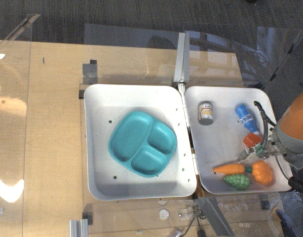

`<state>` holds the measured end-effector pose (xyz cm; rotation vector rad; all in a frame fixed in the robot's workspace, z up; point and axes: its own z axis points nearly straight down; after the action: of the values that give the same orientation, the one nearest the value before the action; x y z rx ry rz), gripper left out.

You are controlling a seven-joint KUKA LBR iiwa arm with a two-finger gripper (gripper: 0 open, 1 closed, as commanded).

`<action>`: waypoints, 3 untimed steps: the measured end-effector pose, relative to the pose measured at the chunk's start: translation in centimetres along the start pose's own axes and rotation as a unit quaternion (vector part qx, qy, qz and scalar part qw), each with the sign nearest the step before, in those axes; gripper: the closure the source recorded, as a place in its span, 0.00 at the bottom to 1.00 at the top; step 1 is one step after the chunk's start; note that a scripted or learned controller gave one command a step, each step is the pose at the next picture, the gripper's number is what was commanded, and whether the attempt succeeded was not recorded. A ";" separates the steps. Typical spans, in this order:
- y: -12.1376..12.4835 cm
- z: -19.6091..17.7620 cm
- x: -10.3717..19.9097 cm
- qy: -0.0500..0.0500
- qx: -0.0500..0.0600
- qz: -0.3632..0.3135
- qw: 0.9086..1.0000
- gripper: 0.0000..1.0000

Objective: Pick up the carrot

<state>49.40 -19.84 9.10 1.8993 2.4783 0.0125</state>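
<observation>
- Camera view, looking down: slim orange carrot (229, 169) lies flat near the front edge of the right-hand shallow white bin (215, 137), tip pointing left, touching nothing on that side.
- Just beside its right end sit a knobbly green vegetable (237, 181) and a round orange pumpkin-like toy (262, 173).
- Gripper (253, 152) hovers above and to the right of the carrot, near a small red piece (251, 140); whether it is wide or narrow I cannot tell.
- Blue bottle with a pale label (245, 116) lies toward the back right; its writing is too small to read.
- Small silver can (206, 112) stands at the back left, with plenty of bare bin floor between it and the carrot.
- Left-hand white bin (99, 147) holds a teal divided plastic plate (142, 143).
</observation>
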 end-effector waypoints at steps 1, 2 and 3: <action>-0.3 0.0 -0.6 0.001 0.001 0.038 0.999 0.00; -0.4 0.1 -0.6 0.002 0.002 0.071 0.997 0.00; -0.3 0.0 -0.6 0.001 0.002 0.044 0.999 0.00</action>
<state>49.27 -20.53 9.06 2.0079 2.3957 0.0116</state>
